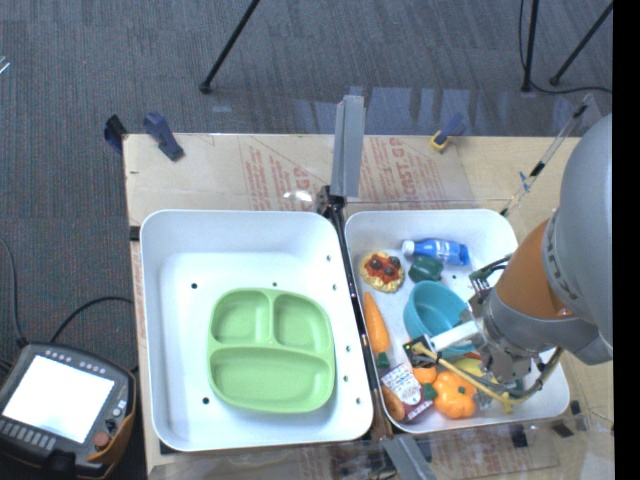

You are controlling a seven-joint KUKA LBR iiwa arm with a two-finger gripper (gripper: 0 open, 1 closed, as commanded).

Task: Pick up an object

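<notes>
Cardboard-topped bench (250, 168) on grey carpet (100, 48) bears two white bins, green tray (271, 351) in the left bin (170, 258), my claw (497, 370) low over the right bin's (490, 223) toy clutter by the orange pumpkin (456, 395), grip state hidden, cannot tell.

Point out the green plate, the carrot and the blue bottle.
green plate (271, 352), camera view, divider between its compartments.
carrot (376, 325), camera view, mid-length.
blue bottle (441, 251), camera view, middle of its body.
</notes>
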